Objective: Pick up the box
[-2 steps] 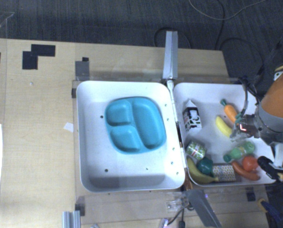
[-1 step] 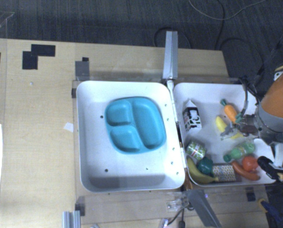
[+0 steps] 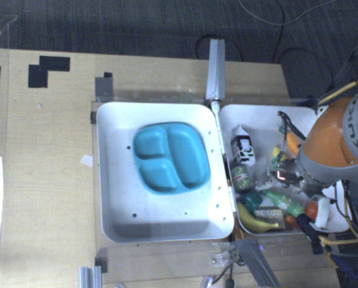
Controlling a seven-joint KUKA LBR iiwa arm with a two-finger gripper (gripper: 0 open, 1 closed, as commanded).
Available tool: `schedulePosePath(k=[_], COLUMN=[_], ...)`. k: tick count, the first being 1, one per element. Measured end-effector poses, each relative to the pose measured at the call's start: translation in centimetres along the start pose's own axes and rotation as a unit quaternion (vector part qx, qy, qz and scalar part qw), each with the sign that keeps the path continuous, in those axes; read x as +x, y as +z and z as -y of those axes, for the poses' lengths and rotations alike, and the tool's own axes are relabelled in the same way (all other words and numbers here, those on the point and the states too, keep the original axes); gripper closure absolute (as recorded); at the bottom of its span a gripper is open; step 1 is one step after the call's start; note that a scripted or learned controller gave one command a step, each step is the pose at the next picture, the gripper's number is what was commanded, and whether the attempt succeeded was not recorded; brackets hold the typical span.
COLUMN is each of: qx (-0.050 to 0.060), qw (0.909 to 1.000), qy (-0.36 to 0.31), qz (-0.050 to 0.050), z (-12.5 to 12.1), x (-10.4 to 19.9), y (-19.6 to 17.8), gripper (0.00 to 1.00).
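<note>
Wooden tabletop [image 3: 41, 179], two white bins. Small black-and-white box [image 3: 244, 149] upright by right bin [image 3: 260, 114] left wall. My pincer [image 3: 282, 174] right of box; grip state unclear. Best descend squarely, clearing yellow banana [image 3: 257, 222].

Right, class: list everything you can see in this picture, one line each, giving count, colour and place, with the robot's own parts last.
Bins: two, white, side by side on the bench.
Divided tray: one, blue, three compartments, middle of left bin.
Carton: one, white with black markings, right bin, upper left.
Can: one, green, below the carton.
Bottle: one, green, lying in right bin.
Banana: one, yellow, right bin's front edge.
Cables: dark floor, top right.
Arm: one, grey and orange, over right bin.
</note>
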State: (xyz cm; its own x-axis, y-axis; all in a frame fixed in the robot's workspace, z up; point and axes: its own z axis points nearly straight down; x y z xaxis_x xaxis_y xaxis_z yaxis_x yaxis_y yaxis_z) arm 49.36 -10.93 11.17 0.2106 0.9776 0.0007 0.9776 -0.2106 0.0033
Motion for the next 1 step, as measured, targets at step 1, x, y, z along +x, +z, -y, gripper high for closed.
schedulePosePath(k=[1], qx=[0.0], qw=[0.9981], qy=[-0.062], qz=[0.0], z=[-0.15], x=[-0.34], y=[-0.62], gripper=[0.0])
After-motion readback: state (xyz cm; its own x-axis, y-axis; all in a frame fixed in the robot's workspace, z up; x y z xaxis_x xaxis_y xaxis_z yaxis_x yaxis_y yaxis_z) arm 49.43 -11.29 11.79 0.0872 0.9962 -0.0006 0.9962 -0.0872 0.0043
